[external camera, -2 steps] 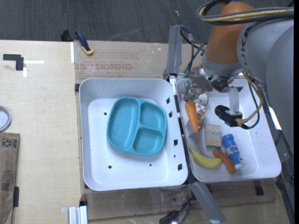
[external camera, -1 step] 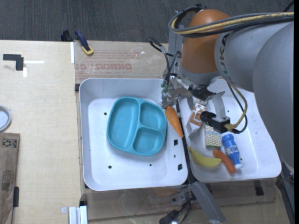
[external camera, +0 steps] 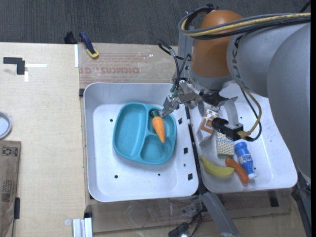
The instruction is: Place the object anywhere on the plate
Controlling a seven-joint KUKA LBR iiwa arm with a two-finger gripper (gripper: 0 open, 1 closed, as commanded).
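White bin [external camera: 98, 172] holds teal plate [external camera: 133, 137]; open end effector [external camera: 165, 110] above tapered orange carrot [external camera: 158, 127].

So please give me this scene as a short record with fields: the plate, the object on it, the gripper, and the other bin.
plate: blue divided plate, in the left bin
object: carrot, lying on the plate's right side
gripper: gripper just above the carrot's green end; grip on it unclear
right bin: banana, blue bottle, small cartons
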